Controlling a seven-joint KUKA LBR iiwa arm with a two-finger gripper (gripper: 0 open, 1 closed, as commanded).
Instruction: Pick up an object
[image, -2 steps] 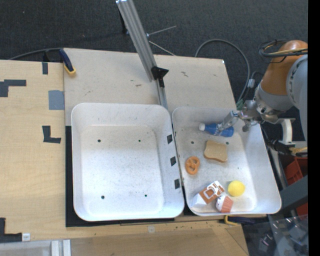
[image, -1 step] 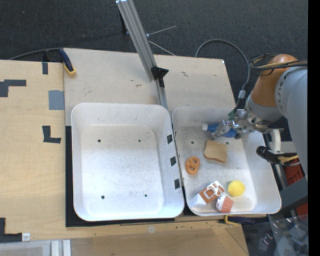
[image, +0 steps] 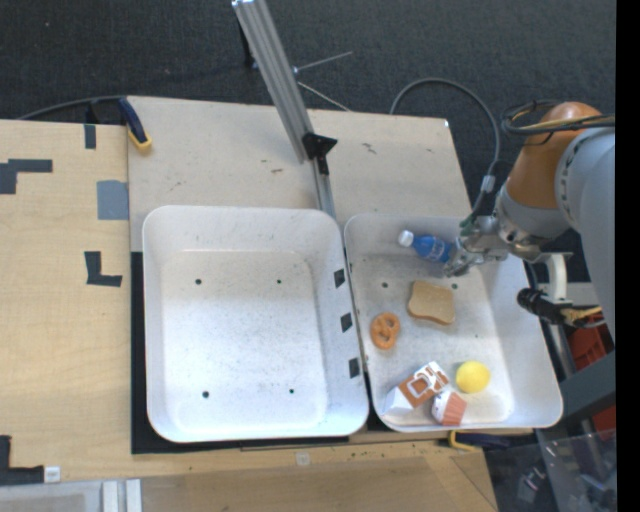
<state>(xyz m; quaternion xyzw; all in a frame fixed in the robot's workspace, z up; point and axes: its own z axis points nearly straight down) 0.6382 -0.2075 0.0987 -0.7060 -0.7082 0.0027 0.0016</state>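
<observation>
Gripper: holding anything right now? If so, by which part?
Cannot be told. The gripper is low in the right bin, at the blue bottle, at its end away from the white cap; no grasp shows.

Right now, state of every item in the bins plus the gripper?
Blue bottle: lying on its side, at the gripper.
Bread slice: flat.
Pretzel: flat.
Yellow ball: resting free.
Orange-white carton: tipped over.
Gripper: low in the right bin.

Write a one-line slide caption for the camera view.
KUKA arm's end effector reaches into the right bin beside a blue bottle, above toast, pretzel, carton and yellow ball.
</observation>
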